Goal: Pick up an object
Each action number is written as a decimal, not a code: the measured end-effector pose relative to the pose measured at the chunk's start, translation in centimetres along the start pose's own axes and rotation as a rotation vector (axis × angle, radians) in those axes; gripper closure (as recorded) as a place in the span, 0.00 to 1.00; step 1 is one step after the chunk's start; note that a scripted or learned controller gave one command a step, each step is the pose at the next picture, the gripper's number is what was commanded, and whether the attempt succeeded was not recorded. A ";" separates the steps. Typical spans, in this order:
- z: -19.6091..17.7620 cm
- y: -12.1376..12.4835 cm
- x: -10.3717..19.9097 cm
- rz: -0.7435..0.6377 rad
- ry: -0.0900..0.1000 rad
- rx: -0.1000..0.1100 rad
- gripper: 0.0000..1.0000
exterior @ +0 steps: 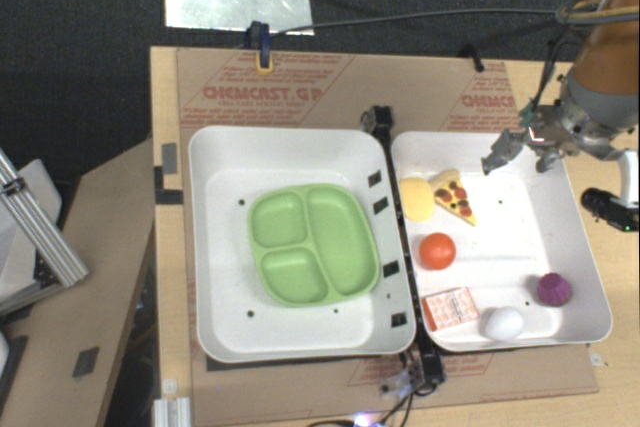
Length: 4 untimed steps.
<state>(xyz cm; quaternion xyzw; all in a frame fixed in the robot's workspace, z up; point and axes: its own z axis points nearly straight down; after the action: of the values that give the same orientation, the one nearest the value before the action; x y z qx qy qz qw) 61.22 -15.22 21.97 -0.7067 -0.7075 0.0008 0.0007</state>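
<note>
Gripper (520, 150) hovers with its fingers spread and nothing between them above the right bin's (580, 245) far edge. Pizza slice (453, 196) lies nearest, beside the yellow ball (417, 199). Centring over one object before descent seems advisable.

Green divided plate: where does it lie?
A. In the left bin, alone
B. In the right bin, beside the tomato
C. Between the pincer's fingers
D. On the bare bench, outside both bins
A: the green divided plate lies flat in the left bin, with the small items all in the right bin.
</note>
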 end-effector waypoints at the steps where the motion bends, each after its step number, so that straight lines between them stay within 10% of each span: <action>1: 4.2 -0.1 -0.4 0.000 0.000 -0.001 0.00; 2: 8.5 -0.2 0.2 0.000 0.000 -0.001 0.00; 3: 7.1 0.0 0.1 0.000 -0.001 -0.008 1.00; 4: 0.9 -0.4 0.3 -0.003 -0.002 -0.010 1.00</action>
<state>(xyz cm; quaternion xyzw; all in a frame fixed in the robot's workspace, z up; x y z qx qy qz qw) 60.77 -14.94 21.12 -0.7057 -0.7085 -0.0023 -0.0036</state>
